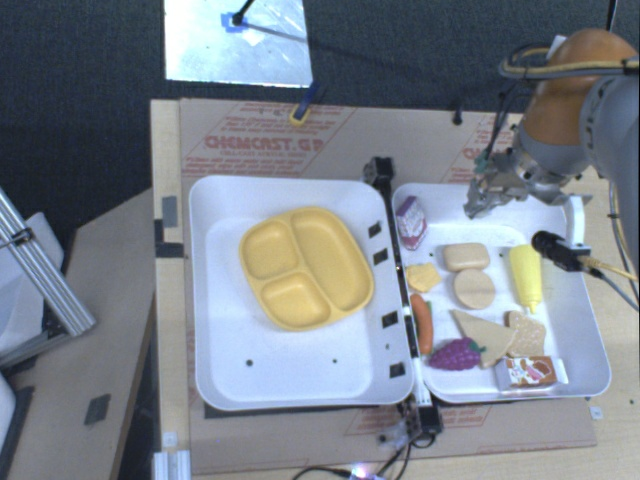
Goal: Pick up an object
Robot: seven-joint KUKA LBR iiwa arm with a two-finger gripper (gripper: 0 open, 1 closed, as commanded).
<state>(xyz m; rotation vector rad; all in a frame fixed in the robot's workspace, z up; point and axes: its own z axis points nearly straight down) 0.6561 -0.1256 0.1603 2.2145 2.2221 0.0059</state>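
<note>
We see the gripper (483,204) hovering over the right bin's (590,348) far edge. Its fingers seem closed on nothing, though blurred.

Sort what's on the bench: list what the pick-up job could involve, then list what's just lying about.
Job candidates, all in the right bin:
end effector
milk carton
corn cob
carrot
grapes
two round bread pieces
cheese wedge
juice box

Just lying about:
yellow divided tray in the left bin
foil sheet

Right bin (590,353) crowded with food; its far end open.
</note>
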